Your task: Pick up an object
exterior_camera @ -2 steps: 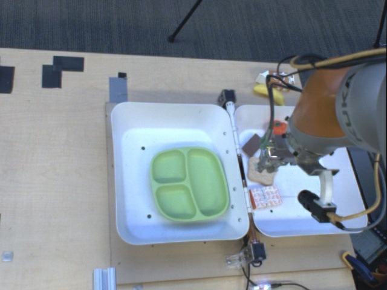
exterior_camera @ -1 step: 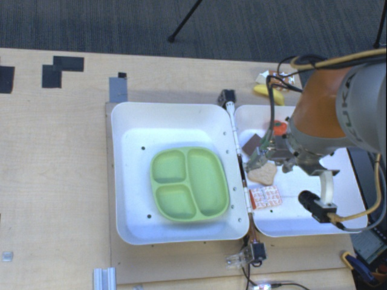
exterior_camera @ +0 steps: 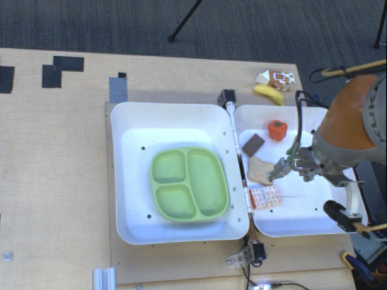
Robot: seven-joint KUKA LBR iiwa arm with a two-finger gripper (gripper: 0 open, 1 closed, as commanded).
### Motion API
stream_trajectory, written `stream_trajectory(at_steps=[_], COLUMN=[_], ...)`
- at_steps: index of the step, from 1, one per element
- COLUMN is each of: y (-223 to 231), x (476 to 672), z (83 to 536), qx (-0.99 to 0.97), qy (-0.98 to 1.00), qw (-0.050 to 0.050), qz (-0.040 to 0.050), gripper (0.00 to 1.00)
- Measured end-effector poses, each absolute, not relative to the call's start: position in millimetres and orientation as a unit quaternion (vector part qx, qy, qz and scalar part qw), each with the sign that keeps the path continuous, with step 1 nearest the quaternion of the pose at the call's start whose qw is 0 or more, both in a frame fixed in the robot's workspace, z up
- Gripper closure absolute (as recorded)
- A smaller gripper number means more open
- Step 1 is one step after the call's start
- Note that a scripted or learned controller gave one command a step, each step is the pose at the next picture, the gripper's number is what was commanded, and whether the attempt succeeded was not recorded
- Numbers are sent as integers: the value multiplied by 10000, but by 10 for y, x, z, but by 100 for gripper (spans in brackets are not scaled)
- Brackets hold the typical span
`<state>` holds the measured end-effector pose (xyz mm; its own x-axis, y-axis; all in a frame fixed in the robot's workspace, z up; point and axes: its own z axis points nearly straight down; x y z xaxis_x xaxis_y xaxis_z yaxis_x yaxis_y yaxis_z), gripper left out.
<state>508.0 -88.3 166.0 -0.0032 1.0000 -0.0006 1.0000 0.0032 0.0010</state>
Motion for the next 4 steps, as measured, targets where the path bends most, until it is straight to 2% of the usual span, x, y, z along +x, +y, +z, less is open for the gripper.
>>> stream_trajectory(at_steps=[1,2,3,4], y=[-1353,-1337,-1338,-1327], x=[4913,4947,4946,4962], z=[895,1026,1023,1132], qx=[7054,7045,7049,7034], qy=[7088,7097,7092,7107], qw=[27,49,49,51], qz=[52,90,88,104], gripper=[0,100,0,100])
